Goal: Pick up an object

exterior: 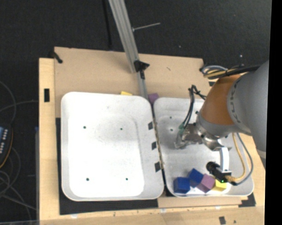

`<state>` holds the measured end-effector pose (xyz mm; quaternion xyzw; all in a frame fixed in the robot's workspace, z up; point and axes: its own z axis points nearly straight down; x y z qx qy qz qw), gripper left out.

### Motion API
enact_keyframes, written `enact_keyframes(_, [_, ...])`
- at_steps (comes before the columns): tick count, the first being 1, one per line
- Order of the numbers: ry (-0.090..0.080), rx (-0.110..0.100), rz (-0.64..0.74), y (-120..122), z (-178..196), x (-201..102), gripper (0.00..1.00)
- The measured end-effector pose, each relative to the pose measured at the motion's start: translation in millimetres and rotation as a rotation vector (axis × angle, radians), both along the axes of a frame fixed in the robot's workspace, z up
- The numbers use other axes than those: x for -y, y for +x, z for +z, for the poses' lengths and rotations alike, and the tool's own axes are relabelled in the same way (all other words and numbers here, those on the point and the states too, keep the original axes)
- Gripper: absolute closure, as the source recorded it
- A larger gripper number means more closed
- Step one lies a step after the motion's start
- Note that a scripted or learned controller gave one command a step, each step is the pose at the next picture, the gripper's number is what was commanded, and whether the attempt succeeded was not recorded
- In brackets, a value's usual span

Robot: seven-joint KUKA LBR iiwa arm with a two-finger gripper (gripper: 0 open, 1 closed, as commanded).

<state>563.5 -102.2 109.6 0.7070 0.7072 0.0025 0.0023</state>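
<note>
the hand (181, 139) hangs low over the middle of the right bin (171, 116), at the end of the grey arm (245, 102) that reaches in from the right with its orange band (217, 101) just above the wrist. i cannot tell how the hand is set, and nothing shows in its grip.

the counter (94, 71) carries the two white bins side by side. the left bin (103, 145) is the broader one. the right bin has the objects gathered in its near corner, well apart from the hand: a blue block (182, 185) nearest the divider, a second blue block (195, 175) just beside it, a purple block (206, 182) touching that one, and a small yellow-green piece (220, 184) at the far right of the cluster.

behind the bins, a small purple block (153, 97) and a yellow piece (126, 93) lie on the counter by the rims.
</note>
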Motion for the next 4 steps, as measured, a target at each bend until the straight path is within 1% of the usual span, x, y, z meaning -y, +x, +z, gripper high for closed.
enact_keyframes(1, [-0.002,-0.002,-0.003,8.0,-11.3,59.9,1.0])
enact_keyframes(3, [-0.007,0.005,0.006,10.0,11.2,60.4,1.0])
enact_keyframes(4, [-0.001,-0.003,0.004,44.4,-13.0,45.0,1.0])
